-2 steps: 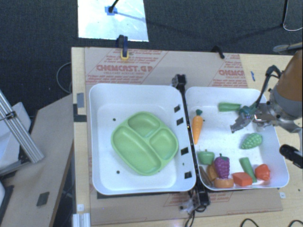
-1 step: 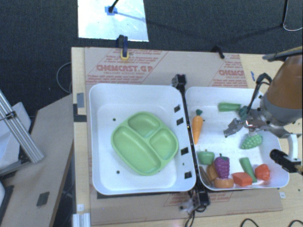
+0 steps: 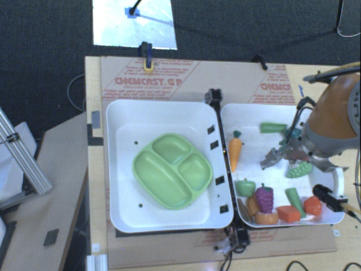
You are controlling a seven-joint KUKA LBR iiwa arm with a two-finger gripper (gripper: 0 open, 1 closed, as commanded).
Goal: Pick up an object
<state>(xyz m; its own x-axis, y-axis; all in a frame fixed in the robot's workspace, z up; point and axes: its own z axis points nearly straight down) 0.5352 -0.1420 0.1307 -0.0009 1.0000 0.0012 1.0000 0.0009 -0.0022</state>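
My gripper hangs over the middle of the right bin, above bare white floor, with nothing visibly in it. An orange carrot lies to its left by the bin's divider. A green pod-like vegetable lies behind it. A bunch of green grapes sits just to its right, under the wrist. Along the bin's front edge are a green pepper, purple grapes, a red piece, a green piece and a tomato.
The left bin holds a green divided plate. Black clips line the wall between the two bins. The arm's orange band looms over the right bin's far right side. Two small orange pieces lie at the front.
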